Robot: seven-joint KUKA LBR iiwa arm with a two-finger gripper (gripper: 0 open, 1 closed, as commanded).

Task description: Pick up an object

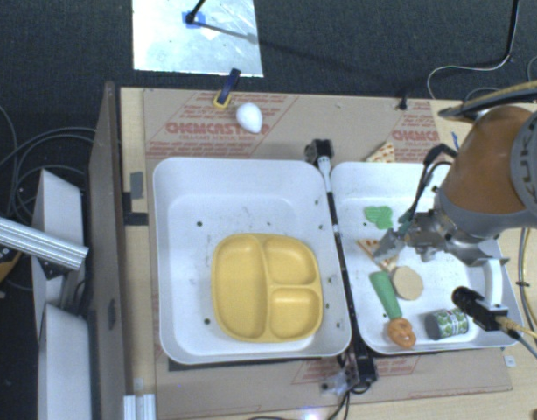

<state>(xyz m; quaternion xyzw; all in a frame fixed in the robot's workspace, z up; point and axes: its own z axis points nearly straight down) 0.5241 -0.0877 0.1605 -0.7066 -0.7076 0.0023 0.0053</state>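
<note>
The right bin (487,344) holds several small items. A green leaf-shaped piece (379,216) lies near its back left. A green cucumber-like stick (387,294) lies beside a tan round disc (409,283). An orange lumpy piece (400,332) and a small green-labelled can (448,324) sit at the front. A tan cracker-like piece (367,247) lies by the left wall. My gripper (389,244) hangs low over the bin's left half, just right of that cracker piece and behind the disc. No item shows between its tips.
The left bin (190,191) bears a yellow divided plate (267,285). A white egg (249,116) and a small blue-and-yellow object (225,89) lie on the cardboard behind the bins. The arm's orange band (483,164) overhangs the right bin's back right.
</note>
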